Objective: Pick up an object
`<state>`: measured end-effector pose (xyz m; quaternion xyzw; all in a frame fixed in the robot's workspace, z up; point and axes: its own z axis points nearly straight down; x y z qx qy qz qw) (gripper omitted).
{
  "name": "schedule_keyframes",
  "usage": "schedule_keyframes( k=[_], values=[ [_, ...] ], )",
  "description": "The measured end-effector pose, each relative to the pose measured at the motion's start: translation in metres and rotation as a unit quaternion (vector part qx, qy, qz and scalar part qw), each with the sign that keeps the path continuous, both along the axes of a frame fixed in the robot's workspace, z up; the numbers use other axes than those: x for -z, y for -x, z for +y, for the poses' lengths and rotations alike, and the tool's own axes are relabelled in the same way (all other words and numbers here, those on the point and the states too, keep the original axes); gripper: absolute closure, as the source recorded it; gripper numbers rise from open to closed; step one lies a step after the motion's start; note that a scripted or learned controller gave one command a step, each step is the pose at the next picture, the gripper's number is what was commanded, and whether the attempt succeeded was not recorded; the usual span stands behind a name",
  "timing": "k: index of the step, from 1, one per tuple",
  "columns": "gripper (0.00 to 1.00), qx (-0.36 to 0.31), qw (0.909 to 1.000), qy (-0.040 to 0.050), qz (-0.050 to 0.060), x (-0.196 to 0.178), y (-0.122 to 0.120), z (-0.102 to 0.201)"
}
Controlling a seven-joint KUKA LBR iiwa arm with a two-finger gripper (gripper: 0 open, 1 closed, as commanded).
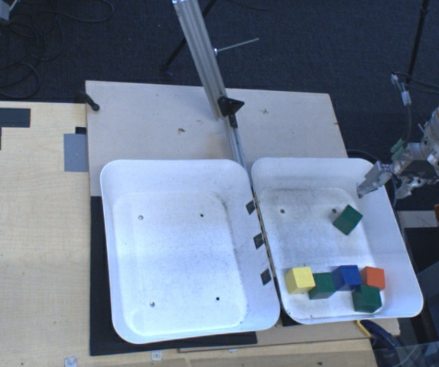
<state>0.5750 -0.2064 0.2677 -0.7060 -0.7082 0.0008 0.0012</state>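
Here the arm enters at the right edge of the camera view, and little of it can be seen: a pale wrist section cut off by the frame, and ahead of it the gripper [378,178], reaching leftward over the upper right rim of the right bin [311,176]. A grey finger slants down and to the left, its tip just above the rim near the bin's corner; whether the tool stands apart or together cannot be told, since the parts there are small, dark and blurred against the floor. Nothing visible sits at its tip. The nearest object is a green block [347,220], lying alone and turned at an angle on the bin floor, below and to the left of the gripper and apart from it. The other blocks cluster along the bin's near edge: a yellow block [300,279], a dark green block [322,285] touching it, a blue block [348,276], an orange block [373,277], and another green block [367,299] just below the orange one. The left bin [177,251] lies beside the right one, their walls meeting in the middle. A metal rail [204,56] slants up from between the bins toward the top of the view.
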Motion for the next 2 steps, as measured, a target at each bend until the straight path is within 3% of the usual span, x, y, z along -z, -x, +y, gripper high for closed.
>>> schedule_keyframes(
  k=[1, 2],
  values=[
    [0.00, 0.001, 1.0000, -0.0015, 0.004, 0.132, -0.012, 0.002],
    [0.00, 0.001, 1.0000, 0.0003, -0.002, 0.155, -0.008, -0.002]
  ],
)
